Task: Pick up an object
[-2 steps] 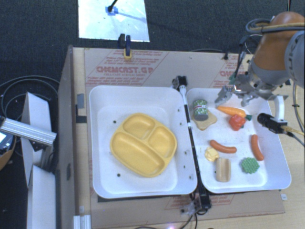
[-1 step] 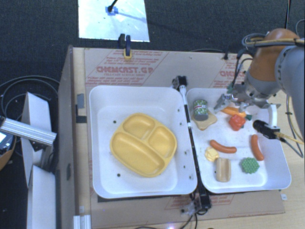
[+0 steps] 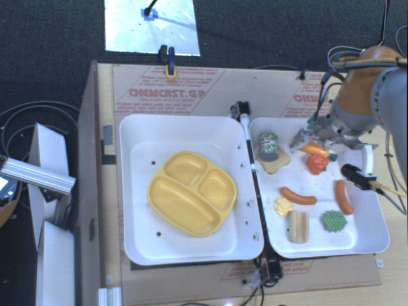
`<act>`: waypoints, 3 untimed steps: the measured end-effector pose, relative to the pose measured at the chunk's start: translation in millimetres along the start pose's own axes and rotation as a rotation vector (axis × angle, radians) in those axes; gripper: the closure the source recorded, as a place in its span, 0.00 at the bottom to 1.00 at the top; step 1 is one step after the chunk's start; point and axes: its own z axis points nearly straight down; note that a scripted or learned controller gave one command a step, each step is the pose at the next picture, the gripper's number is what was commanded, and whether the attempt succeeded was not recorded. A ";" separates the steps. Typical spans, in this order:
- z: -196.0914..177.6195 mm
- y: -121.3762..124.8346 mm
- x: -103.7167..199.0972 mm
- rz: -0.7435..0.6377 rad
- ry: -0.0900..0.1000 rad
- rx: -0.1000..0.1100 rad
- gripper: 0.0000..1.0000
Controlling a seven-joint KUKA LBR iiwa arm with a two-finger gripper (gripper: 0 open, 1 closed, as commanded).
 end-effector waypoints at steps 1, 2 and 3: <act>-10.3 0.2 -1.6 0.001 -0.002 0.000 1.00; -10.5 -0.2 -1.3 0.001 -0.001 0.003 0.00; 4.2 10.2 -14.5 0.002 0.006 0.023 0.00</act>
